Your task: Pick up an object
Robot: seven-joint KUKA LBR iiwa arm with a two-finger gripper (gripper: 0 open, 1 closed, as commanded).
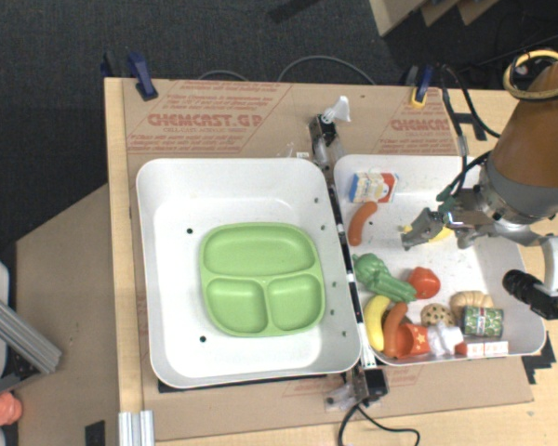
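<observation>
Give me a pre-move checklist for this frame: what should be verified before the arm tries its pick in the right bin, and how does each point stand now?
1. Claw over the right bin, not the left bin: ok.
2. An object within reach below it: ok; a small yellow piece lies right at the claw.
3. Claw already holds something: cannot tell; the yellow piece is partly hidden.
4. Finger opening ready for a grasp: cannot tell.
5. Nearby items apart from the claw: ok; the red sausage and tomato lie separate from it.
6. Green tray out of the path: ok; it sits in the left bin.
</observation>
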